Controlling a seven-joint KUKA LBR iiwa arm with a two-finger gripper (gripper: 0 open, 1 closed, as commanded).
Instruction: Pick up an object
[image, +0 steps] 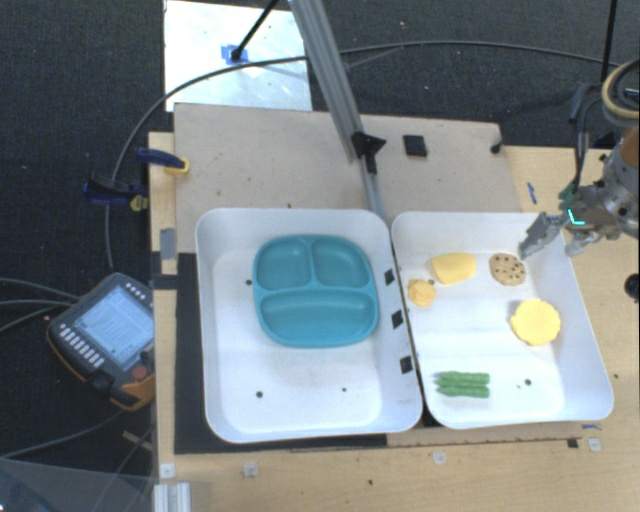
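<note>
Five food items lay in your right bin (590, 390). Gripper (540, 240) hung just beside the cookie (508, 268); finger state unreadable, nothing held.

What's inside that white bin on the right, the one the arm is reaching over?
The right bin holds a cookie, two yellow pieces, a small yellow bit and green beans. Nothing looks covered.

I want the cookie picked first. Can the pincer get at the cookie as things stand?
Probably yes. The pincer hangs at the right bin's far edge, just beside the cookie. The cookie lies flat with nothing on it, apart from the yellow piece next to it.
</note>
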